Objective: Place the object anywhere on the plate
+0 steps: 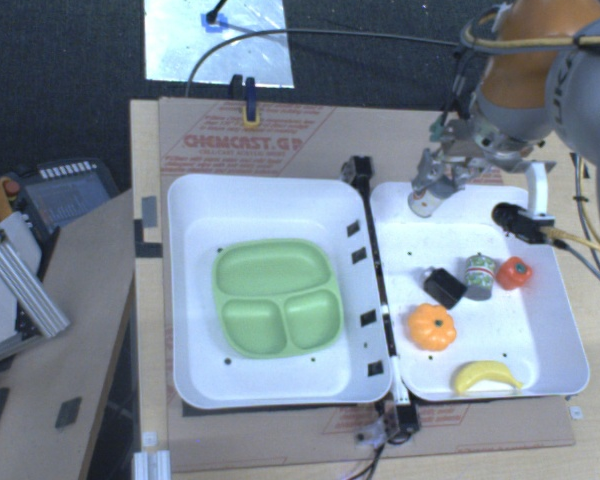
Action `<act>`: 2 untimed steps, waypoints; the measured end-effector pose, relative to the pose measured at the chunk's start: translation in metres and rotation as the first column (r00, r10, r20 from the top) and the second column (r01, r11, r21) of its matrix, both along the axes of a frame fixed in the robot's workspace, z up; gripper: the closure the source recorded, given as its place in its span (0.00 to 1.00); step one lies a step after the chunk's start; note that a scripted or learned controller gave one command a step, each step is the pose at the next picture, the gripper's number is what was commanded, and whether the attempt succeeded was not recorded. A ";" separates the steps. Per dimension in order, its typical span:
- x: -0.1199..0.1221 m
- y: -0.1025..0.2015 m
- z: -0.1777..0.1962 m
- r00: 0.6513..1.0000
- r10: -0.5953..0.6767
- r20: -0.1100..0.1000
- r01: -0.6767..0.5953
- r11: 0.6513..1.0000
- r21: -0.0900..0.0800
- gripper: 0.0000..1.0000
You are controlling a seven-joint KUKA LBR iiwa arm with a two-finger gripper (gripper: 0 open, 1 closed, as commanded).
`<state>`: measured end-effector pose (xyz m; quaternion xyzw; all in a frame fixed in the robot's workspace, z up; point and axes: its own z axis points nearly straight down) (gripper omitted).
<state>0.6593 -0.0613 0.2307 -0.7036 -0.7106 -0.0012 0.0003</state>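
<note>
While the grey two-finger gripper (427, 196) hangs over the far end of the right shallow white bin (555, 368), whether its claw is open or closed cannot be told. No object sits between visible fingers, so a pick appears to be the step in hand.

The likeliest target is unclear. The yellow plastic banana (487, 376) lies near the bin's near edge, long axis roughly left to right; closing across its narrow width would suit. The green three-compartment plate (277, 297) waits in the left bin.
</note>
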 end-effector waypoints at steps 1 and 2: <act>-0.008 0.054 0.009 1.000 -0.001 0.000 0.001 1.000 -0.001 1.00; -0.008 0.109 0.016 1.000 0.000 0.001 0.000 1.000 0.000 1.00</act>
